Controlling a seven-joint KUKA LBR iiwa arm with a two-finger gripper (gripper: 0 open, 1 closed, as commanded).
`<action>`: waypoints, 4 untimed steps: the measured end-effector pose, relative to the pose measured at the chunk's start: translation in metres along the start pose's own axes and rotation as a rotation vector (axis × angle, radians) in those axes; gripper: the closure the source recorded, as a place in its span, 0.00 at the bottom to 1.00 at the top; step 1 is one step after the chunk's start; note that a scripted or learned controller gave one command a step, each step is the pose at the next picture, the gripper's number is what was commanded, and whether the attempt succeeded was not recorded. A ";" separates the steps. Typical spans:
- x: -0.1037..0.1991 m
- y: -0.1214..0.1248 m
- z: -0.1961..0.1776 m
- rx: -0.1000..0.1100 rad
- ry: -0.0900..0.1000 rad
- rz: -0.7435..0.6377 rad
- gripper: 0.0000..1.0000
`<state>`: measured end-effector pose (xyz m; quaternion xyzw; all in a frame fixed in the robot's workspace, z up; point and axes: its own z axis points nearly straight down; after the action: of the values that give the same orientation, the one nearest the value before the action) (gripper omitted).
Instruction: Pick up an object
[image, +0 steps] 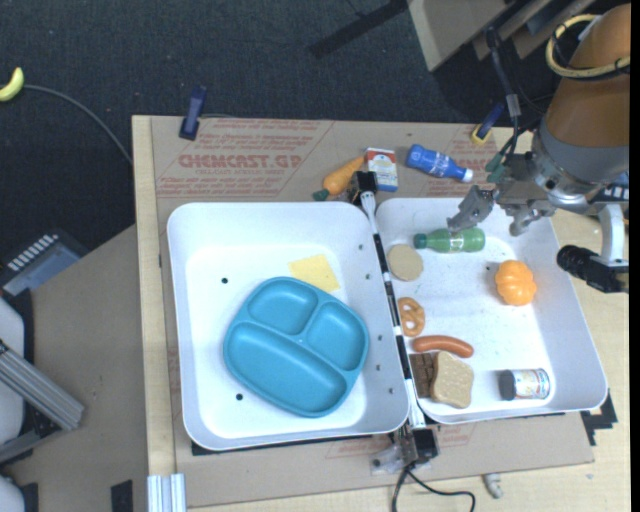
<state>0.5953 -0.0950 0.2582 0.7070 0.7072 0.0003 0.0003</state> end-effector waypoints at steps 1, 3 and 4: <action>-0.038 0.002 0.010 0.000 -0.001 0.001 0.00; -0.112 -0.011 0.170 0.003 0.000 0.001 0.00; -0.112 -0.009 0.159 -0.001 -0.001 0.001 1.00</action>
<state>0.5860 -0.2066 0.0991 0.7073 0.7069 0.0004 0.0008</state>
